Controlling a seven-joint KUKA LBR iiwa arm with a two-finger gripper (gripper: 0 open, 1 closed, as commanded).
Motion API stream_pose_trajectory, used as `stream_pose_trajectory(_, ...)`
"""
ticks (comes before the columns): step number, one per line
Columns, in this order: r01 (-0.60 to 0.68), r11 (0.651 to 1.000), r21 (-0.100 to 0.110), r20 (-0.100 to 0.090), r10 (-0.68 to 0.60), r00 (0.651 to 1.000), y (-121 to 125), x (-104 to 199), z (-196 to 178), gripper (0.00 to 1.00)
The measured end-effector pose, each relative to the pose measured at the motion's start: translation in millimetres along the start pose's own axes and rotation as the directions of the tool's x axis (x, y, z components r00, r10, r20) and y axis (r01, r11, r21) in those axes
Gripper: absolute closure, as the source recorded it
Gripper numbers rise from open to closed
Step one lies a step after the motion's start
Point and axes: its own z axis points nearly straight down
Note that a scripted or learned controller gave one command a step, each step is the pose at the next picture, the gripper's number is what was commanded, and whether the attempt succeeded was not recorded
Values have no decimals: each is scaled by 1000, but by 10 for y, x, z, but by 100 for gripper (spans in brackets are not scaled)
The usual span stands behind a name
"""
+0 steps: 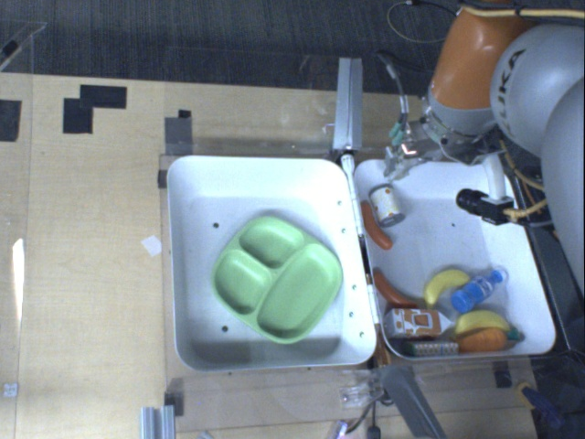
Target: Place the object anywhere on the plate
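Note:
A green divided plate (278, 277) lies in the left white bin (196, 337), with nothing on it. My gripper (400, 154) hangs over the back left corner of the right bin (539, 332), under the grey wrist and orange band. A small can (386, 204) lies just in front of the gripper and below it. A reddish sausage (376, 227) rests beside the can along the bin's left wall. Whether the gripper touches the can is hidden by the slant of the view.
The front of the right bin is crowded: a second sausage (395, 291), two bananas (446, 283) (482, 321), a blue bottle (477, 291), a brown carton (416, 321) and an orange fruit (482, 340). A metal divider rail (347, 117) stands between the bins at the back.

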Motion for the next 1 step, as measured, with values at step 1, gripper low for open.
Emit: stream_pose_trajectory(1,-54,999,-1,0,54,999,-137,-256,-13,100)
